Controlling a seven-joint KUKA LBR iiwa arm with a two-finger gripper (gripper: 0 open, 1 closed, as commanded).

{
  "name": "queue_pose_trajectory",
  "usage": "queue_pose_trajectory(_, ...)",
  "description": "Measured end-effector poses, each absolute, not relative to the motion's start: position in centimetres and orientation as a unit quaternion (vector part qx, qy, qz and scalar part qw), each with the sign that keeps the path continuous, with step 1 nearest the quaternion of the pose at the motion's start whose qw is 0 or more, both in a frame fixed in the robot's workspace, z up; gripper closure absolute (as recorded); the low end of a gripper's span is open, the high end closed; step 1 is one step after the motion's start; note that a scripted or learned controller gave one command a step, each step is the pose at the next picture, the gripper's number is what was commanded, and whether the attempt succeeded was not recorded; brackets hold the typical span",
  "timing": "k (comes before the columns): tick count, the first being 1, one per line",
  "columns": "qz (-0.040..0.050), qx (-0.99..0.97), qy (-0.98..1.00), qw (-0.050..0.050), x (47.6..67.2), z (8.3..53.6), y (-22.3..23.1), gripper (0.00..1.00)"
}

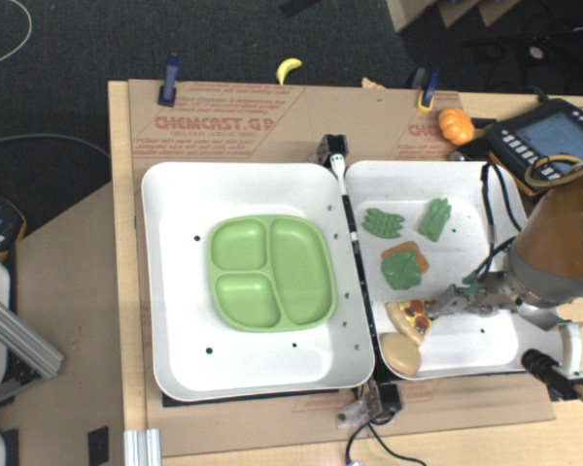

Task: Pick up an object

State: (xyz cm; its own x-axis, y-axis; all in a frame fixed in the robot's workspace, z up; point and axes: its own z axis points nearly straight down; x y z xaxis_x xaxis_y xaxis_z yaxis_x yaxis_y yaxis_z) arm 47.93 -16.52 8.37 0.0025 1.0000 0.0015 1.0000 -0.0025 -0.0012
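Here we log: two-finger gripper (445, 306) beside flat toy pizza slice (411, 317) | finger state: cannot tell | risk: we nudge slice against beige rounded toy (402, 354), miss grasp.

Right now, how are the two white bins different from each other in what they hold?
The left bin holds one large thing, a green divided plate lying flat in its middle. The right bin holds several small toy food pieces scattered about, among them green leafy pieces, a pizza slice and a beige piece. The gripper reaches into the right bin, not the left bin. Both are shallow, white, and sit side by side.
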Motion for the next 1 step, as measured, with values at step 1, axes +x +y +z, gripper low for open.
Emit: queue_pose_trajectory(1,-0.0004,-0.709,-0.705,-0.006,47.99,17.19,-22.87,0.0)
